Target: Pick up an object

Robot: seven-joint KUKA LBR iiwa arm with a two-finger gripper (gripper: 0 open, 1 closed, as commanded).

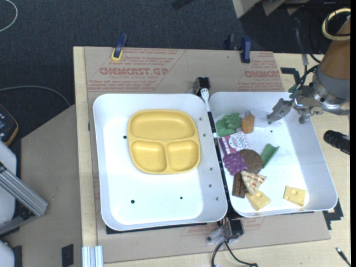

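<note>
Two shallow white plastic bins sit side by side on a cardboard-covered bench, the left bin point(111, 166) carrying a yellow three-compartment plastic plate point(164, 140) near its centre. The right bin point(311, 166) holds a scatter of toy food, mostly along its 9 o'clock side. At the 10 o'clock corner lies a green leafy plastic piece point(227, 123), with a small orange cylinder point(247, 122) just beside it at 3 o'clock. Below them sits a white-and-purple printed packet point(235, 142), then a purple grape cluster point(234, 162) touching a round brown patty point(252, 160). A green pepper-shaped strip point(269, 153) lies tilted just at the patty's 2 o'clock. Toward 6 o'clock, a dark brown chocolate bar point(238, 184) lies against a pizza-slice wedge point(253, 178) and a yellow cheese wedge point(258, 199); a second yellow holed cheese block point(294, 195) rests apart at the bin's 5 o'clock corner.

The grey arm with its orange band point(335, 60) reaches in at 2 o'clock, its two-finger gripper point(287, 111) hanging over the bin's 1 o'clock area, well apart from the food. Its fingers are spread with nothing between them. Two clamps, one yellow point(118, 51) and one blue point(245, 49), pin the cardboard at 12 o'clock.
</note>
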